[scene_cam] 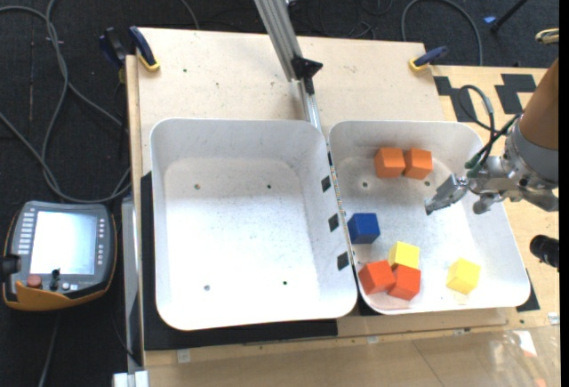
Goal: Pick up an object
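- Your gripper [459,196] hangs over the right bin [498,243], fingers apart, holding nothing.
- Blocks lie below: orange pair [403,163] nearest, blue block [363,228] by the divider.

The arm [542,132] is cut off at the frame's right edge, beside the right bin [498,225]. One red cube [405,281] partly hides another [377,277] inside it.

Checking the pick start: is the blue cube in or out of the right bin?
In. The blue cube lies on the right bin's floor near its left wall.
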`<state>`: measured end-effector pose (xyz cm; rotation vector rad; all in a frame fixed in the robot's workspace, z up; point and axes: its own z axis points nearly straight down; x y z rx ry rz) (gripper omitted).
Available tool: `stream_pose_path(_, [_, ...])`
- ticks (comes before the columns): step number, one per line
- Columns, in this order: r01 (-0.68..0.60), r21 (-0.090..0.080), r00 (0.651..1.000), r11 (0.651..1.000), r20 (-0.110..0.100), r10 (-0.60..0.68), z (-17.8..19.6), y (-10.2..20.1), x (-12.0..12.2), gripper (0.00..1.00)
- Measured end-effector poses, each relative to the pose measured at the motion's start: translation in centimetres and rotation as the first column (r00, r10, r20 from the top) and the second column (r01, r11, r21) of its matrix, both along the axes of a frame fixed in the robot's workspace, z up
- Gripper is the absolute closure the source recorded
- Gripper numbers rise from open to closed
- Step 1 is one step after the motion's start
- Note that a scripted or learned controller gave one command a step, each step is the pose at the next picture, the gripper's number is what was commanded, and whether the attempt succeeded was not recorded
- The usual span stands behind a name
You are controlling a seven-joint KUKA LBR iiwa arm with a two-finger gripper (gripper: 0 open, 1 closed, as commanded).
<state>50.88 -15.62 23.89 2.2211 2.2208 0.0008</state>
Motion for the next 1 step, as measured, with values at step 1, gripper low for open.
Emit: stream_pose_path(1, [0.0,-0.002,1.0,1.0,-0.004,0.0,-7.54,-3.62,5.65,0.0])
